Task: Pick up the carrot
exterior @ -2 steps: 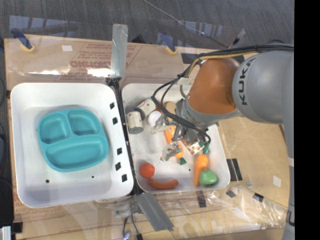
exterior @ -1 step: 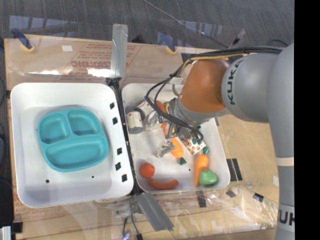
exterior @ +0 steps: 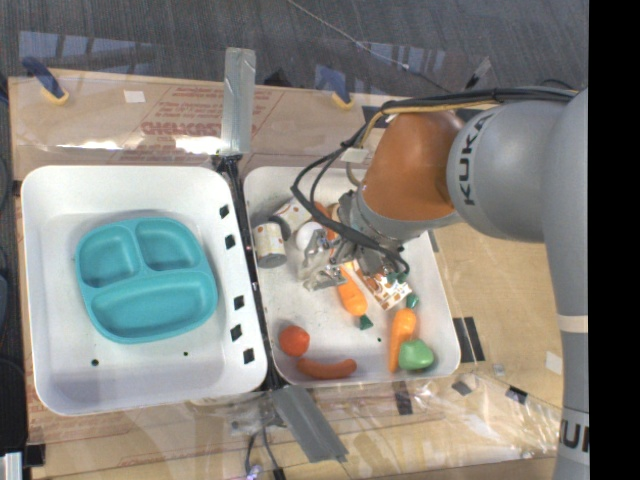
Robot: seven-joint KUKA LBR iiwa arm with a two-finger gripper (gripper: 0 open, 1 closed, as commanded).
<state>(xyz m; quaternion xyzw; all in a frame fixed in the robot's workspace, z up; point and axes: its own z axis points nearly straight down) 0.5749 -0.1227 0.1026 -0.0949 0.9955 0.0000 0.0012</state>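
A: What is the biggest thing here?

B: The floor, a dark grey carpet (exterior: pixel 120 3) along the top. On it stands the bench, covered by brown cardboard (exterior: pixel 130 118) under clear plastic sheet, taped at the corners.

A: And on the bench?

B: Two white bins, touching along their inner edges. The left bin (exterior: pixel 50 358) holds a teal divided plate (exterior: pixel 146 276), lying flat in the middle. The right bin (exterior: pixel 265 183) holds the small items.

A: The arm?

B: The grey arm (exterior: pixel 520 168) reaches in from the right, its orange band (exterior: pixel 405 168) over the upper part of the right bin. The gripper (exterior: pixel 335 258) hangs below it, down among the objects.

A: Does it hold anything?

B: I cannot tell; the wrist and cables hide that part.

A: Where is the carrot?

B: One carrot (exterior: pixel 351 298) lies just at the gripper, tilted, near the bin's middle. A second carrot (exterior: pixel 401 333) lies beside it to the right, against a green pepper (exterior: pixel 416 355). A red tomato (exterior: pixel 294 341) and a sausage (exterior: pixel 326 368) lie near the front wall. A small can (exterior: pixel 268 243) sits by the left wall.
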